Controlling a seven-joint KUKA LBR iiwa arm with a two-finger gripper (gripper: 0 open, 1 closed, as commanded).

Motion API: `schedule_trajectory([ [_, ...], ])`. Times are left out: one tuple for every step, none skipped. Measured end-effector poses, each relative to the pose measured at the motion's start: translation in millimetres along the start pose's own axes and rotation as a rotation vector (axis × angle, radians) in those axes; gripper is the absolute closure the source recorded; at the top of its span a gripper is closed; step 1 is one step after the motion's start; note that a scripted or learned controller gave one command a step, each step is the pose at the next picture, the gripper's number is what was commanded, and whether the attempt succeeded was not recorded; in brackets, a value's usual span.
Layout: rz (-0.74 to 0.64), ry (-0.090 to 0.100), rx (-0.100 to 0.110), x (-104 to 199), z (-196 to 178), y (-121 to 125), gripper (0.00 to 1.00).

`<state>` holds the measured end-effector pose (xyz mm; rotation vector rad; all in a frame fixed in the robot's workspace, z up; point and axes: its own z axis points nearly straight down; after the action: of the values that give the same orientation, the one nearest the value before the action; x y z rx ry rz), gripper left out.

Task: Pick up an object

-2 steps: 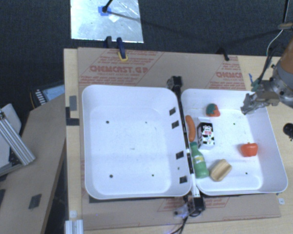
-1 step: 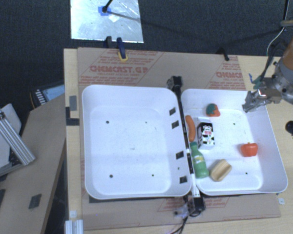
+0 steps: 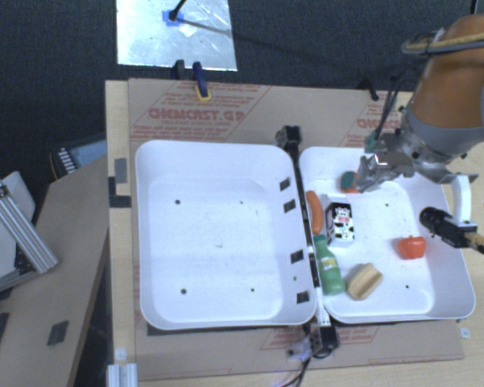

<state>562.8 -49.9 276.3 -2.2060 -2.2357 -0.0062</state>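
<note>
Bench carried two shallow white bins side by side; left white bin (image 3: 218,232) held nothing visible, right white bin (image 3: 448,297) held all objects. Two-finger gripper (image 3: 369,176) hung low over right bin's far-left corner, just beside small teal-and-orange object (image 3: 350,182). Finger state: could not tell. Orange carrot-like stick (image 3: 314,208), black-and-white patterned block (image 3: 340,222), green plastic bottle (image 3: 329,268), tan bread-like piece (image 3: 364,280), red-orange tomato-like toy (image 3: 411,247) lay on bin floor. Nothing seen lifted; pick judged not yet done, grasp and raise remaining.
</note>
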Motion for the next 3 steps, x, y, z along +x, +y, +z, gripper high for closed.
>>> schedule_trajectory([
  [0.001, 0.000, 0.000, 65, -19, -33, 1.00],
  [0.003, -0.001, -0.004, 113, -56, -11, 1.00],
  [0.018, -0.004, 0.008, 44, 3, -73, 1.00],
])
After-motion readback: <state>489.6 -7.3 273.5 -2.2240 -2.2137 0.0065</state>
